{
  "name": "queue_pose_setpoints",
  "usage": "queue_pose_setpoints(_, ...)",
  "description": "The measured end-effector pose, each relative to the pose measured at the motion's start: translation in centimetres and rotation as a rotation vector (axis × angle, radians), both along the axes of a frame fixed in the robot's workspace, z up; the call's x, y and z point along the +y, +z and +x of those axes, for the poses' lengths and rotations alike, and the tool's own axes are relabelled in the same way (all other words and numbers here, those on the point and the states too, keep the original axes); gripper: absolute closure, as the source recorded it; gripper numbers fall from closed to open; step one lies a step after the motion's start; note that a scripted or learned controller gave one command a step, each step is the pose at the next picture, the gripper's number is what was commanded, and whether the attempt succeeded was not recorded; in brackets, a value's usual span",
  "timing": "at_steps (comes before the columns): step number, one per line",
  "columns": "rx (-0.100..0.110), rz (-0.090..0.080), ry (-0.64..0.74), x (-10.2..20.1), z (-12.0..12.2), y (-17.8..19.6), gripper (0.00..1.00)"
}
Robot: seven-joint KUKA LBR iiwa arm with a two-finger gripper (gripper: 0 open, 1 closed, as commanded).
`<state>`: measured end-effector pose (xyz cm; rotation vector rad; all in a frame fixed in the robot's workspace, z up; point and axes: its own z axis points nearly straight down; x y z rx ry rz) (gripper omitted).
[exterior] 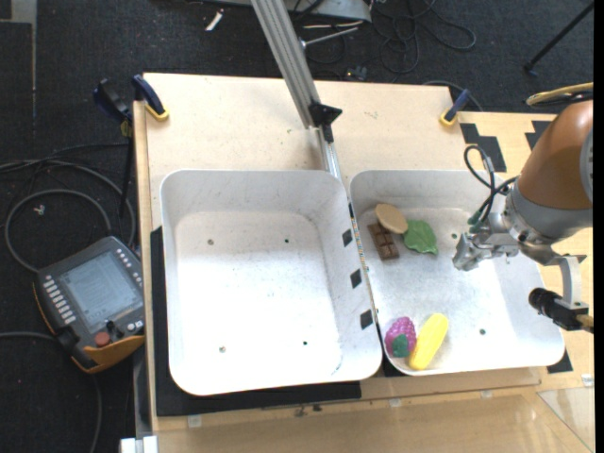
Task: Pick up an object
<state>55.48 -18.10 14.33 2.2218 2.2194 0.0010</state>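
Note:
The right bin (510,347) holds several small things. A tan round piece (392,218) lies at the back left, touching a brown chocolate bar (383,243) and a green leaf (421,236). Near the front lie a purple grape bunch (400,334) and a yellow banana-like piece (429,339), side by side. My gripper (467,256) hangs over the right bin, to the right of the green leaf and apart from it. I see nothing between its fingers.
The left bin (189,281) sits beside the right one, sharing a middle wall. A slanted metal pole (288,50) rises from the back of the bench. Yellow clamps (154,108) sit at the back corners. A teach pendant (92,295) lies on the floor at the left.

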Motion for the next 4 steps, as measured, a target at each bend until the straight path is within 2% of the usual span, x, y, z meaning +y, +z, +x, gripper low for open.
queue_pose_setpoints(2, -0.006, -0.003, 0.004, -0.2, -0.1, 11.3, 1.0)
queue_pose_setpoints(3, 0.0, 0.002, 0.009, 4.6, -0.2, 11.8, 1.0)
queue_pose_setpoints(4, 0.002, 0.002, 0.01, 10.3, 0.7, 11.0, 1.0)
